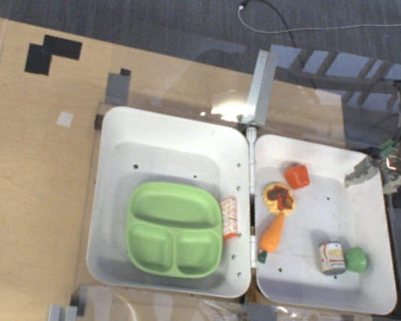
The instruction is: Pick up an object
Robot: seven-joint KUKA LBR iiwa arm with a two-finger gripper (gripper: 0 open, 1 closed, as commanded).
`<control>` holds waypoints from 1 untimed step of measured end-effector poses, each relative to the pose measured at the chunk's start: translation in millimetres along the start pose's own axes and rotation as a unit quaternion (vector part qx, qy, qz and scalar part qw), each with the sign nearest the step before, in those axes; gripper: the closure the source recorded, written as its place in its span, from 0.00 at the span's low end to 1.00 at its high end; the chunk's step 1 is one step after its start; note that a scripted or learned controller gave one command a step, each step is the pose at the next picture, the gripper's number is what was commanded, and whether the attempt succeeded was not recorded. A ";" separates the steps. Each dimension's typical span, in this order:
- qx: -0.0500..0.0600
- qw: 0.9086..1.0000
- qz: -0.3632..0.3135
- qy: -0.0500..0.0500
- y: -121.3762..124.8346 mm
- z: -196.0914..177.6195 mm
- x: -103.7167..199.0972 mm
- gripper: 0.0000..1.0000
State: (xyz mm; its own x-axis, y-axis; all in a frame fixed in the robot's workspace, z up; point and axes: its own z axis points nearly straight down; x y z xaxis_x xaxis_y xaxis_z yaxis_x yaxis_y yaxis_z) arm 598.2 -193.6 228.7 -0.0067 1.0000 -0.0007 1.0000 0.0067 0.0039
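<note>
The gripper (pixel 360 173) hangs over the right bin's (pixel 383 297) far right corner; whether it is clenched or released I cannot tell. Left of it lies a red block (pixel 298 175), then a pizza slice (pixel 279 198) and carrot (pixel 272 235). Nearer me, a small box (pixel 331 257) touches a green ball (pixel 356 259).

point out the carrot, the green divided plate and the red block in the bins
carrot (pixel 271 236), camera view, middle of its orange body
green divided plate (pixel 176 207), camera view, floor of its large top compartment
red block (pixel 297 176), camera view, centre of its top face
</note>
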 end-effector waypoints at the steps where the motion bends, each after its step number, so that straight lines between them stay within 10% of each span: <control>1: 0.001 0.999 0.036 0.000 5.5 100.9 73.2 0.00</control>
State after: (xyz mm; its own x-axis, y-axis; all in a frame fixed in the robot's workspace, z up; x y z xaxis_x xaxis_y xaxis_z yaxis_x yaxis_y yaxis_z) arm 603.5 -120.5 127.8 0.0651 0.9979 0.0002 0.9979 -0.0651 0.0023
